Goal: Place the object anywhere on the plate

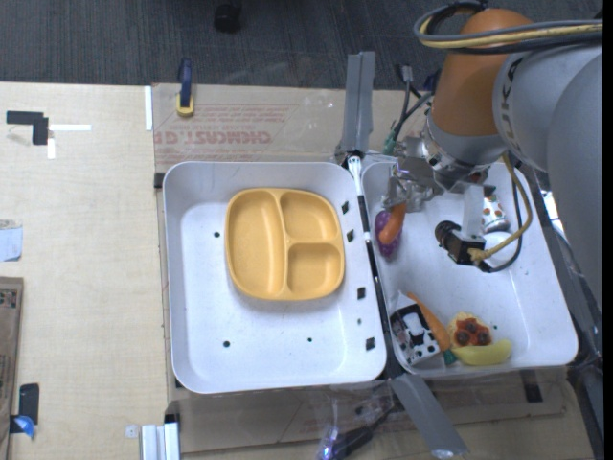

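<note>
A yellow plate [284, 242] with three compartments lies in the left white bin [201, 353], nothing on it. My gripper [397, 201] hangs over the far left part of the right bin [536, 305], close to the wall between the bins. A small orange and purple object [388, 230] sits between its fingertips, and the gripper is shut on its upper end. The object hangs just right of the dividing wall, about a hand's width from the plate's right rim. The orange-banded wrist [474, 84] hides the bin's far corner.
In the right bin's near part lie a banana [484, 355], a red berry cluster [470, 332], a carrot [433, 324] and a black and white item [415, 334]. A small white and red thing [492, 215] lies under the arm. Cables loop beside the wrist.
</note>
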